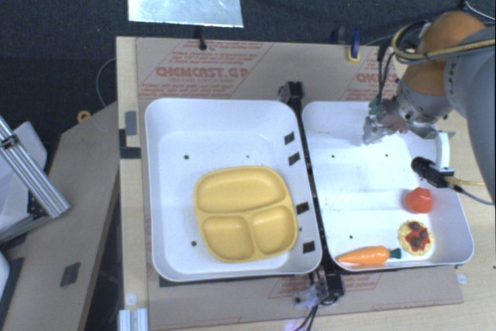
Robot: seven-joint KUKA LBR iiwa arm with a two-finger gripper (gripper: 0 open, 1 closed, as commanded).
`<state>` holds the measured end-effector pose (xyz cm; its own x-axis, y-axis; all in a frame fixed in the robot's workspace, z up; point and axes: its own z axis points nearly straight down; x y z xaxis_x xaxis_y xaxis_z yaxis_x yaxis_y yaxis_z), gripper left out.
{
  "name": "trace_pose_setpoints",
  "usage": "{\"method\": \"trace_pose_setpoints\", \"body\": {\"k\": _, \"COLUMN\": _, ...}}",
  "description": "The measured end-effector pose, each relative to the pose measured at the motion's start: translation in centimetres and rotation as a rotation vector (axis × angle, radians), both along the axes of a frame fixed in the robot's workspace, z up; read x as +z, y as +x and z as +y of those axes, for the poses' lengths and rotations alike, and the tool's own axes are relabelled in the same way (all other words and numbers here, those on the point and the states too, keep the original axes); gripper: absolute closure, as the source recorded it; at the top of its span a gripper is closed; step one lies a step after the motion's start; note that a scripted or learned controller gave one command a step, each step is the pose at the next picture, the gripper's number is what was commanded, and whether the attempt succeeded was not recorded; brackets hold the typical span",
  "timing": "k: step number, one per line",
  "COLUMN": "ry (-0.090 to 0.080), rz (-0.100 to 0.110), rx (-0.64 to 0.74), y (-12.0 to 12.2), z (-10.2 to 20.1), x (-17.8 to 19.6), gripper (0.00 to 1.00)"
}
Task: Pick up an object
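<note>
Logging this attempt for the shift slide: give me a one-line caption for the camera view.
Gripper hovers over the right bin's far end, away from the tomato, carrot and small pizza; yellow tray in left bin.

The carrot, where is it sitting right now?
The carrot lies in the right bin, along its near edge toward the lower left corner, just left of the small pizza toy and below the red tomato.

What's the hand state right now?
Hand: cannot be told, too small and blurred. It sits over the right bin, apart from the tomato, carrot and pizza.
</note>
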<state>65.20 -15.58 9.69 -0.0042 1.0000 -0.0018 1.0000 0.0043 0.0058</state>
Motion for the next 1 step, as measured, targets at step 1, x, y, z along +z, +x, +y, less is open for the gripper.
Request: {"method": "trace_pose_setpoints", "body": {"k": 1, "ry": 0.001, "rz": -0.001, "rx": 0.0, "y": -0.3, "z": 0.45, "x": 6.28, "gripper": 1.0}}
